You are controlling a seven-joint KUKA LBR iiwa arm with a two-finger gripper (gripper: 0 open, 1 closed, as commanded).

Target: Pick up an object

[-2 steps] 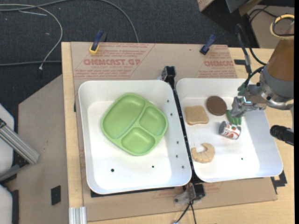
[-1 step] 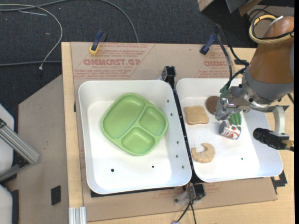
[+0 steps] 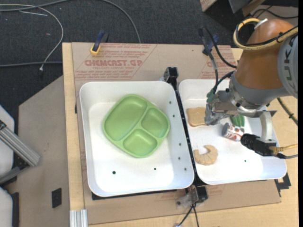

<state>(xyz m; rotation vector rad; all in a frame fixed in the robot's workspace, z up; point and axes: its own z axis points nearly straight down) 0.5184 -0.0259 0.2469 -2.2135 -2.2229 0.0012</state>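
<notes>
claw (image 3: 211, 116) low in right bin (image 3: 265, 171) — beside tan piece (image 3: 194, 117); green tray (image 3: 136, 125) left

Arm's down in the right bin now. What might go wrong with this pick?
1. The gripper sits at the edge of the tan piece, so it may slip out of the grasp.
2. The small can lies close under the wrist; the arm could knock it.
3. The gripper is near the bin's left wall and might bump it.

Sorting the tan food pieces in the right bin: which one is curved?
The front one, crescent-shaped and lying apart. The other tan piece is a flat slab beside the gripper, near the divider.
</notes>
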